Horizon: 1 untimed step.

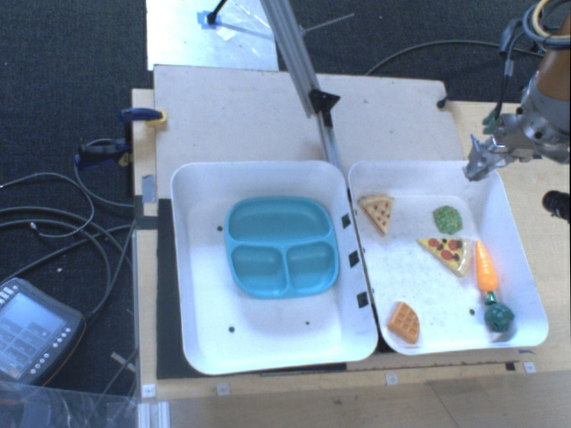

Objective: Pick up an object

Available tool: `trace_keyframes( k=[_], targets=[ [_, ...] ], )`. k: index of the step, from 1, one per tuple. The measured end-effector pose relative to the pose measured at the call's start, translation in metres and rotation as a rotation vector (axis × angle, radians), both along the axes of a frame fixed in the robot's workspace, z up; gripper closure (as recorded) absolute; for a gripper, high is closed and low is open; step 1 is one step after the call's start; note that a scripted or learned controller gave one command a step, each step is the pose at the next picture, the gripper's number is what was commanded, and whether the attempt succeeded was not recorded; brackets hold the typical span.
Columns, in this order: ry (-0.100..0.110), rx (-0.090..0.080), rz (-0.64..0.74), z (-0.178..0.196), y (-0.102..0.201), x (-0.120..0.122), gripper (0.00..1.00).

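Camera view: claw [479, 166] grip state unclear, apparently empty; green toy [448, 219] near, below-left.

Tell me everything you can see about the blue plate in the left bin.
The blue plate is a light blue divided tray with rounded corners, and looks like smooth plastic. It has three compartments: one wide along the far side, two smaller ones on the near side. It lies flat, slightly turned, near the middle of the left bin. Its compartments hold nothing, and only the bin floor touches it.

Fixed overhead camera — slanted, both bins [268, 181]
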<state>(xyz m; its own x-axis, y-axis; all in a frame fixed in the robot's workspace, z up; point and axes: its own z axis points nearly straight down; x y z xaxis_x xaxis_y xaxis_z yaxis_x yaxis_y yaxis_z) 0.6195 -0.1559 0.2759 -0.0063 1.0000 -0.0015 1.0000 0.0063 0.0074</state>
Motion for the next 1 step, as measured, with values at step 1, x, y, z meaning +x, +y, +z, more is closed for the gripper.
trace_keyframes(
  k=[1],
  targets=[
    [0.005, 0.002, 0.004, -0.0026, 0.0513, 0.0072, 1.00]
  ],
)
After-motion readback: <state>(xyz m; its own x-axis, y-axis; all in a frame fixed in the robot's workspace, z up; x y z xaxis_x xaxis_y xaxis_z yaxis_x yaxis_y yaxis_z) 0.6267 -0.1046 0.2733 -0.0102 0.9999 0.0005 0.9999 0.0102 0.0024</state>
